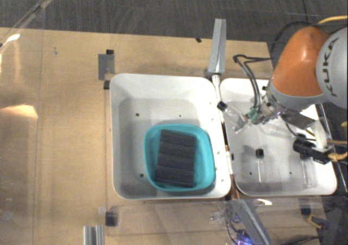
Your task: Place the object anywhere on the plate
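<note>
From the overhead camera we've got the dark ridged block [175, 158] lying flat on the teal plate [205, 146] in the left bin [125, 129], while the gripper [251, 116] hangs over the right bin [283, 178], can't tell its state.

Glossy teal plastic plate [206, 154], matt ribbed dark block [175, 158], smooth white bins [128, 129].
</note>
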`<action>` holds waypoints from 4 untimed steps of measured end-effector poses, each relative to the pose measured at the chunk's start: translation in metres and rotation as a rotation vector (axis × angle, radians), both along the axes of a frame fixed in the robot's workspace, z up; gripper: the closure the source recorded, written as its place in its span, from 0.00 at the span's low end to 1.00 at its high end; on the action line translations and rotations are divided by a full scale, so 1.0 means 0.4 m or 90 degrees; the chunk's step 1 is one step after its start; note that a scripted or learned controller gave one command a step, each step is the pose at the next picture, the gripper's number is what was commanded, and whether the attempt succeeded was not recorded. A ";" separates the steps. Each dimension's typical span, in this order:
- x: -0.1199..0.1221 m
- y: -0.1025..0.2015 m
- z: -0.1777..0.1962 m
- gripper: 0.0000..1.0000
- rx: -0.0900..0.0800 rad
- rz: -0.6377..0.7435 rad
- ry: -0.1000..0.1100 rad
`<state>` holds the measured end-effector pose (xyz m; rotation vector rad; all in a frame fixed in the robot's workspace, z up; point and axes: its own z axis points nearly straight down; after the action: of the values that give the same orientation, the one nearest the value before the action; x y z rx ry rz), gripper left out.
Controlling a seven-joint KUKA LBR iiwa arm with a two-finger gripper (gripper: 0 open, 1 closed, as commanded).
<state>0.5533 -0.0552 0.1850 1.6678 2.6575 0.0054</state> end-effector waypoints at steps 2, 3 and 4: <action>0.087 0.040 0.364 1.00 -0.002 0.159 -0.005; -0.002 0.158 0.000 1.00 -0.001 0.210 0.000; 0.002 0.336 0.202 1.00 -0.001 0.219 -0.003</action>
<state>0.5541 0.0793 0.2659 1.1865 2.9001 0.0092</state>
